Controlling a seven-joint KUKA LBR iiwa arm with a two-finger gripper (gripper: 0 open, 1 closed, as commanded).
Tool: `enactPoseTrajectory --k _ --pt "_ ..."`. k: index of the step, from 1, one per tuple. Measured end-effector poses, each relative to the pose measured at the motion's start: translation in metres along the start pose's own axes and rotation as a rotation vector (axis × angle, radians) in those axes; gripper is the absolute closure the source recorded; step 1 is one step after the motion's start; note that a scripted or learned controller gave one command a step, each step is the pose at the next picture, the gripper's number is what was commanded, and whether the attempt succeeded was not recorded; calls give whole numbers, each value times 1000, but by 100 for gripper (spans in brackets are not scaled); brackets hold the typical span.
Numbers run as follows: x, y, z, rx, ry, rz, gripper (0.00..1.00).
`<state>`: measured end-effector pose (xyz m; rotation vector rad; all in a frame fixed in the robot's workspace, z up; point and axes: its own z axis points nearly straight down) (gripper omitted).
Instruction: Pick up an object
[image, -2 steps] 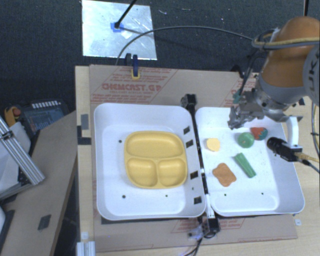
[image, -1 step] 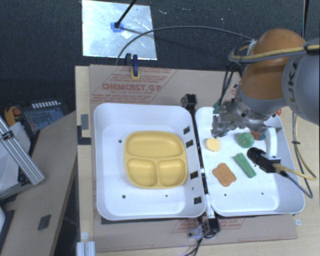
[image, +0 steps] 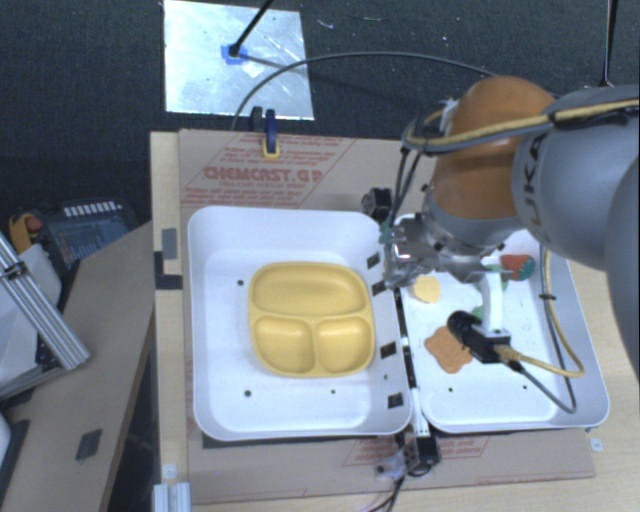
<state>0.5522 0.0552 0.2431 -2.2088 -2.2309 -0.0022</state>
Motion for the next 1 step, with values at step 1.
enactPoseTrajectory --k 1 --pt "46 -24 12 1 0 0 100"
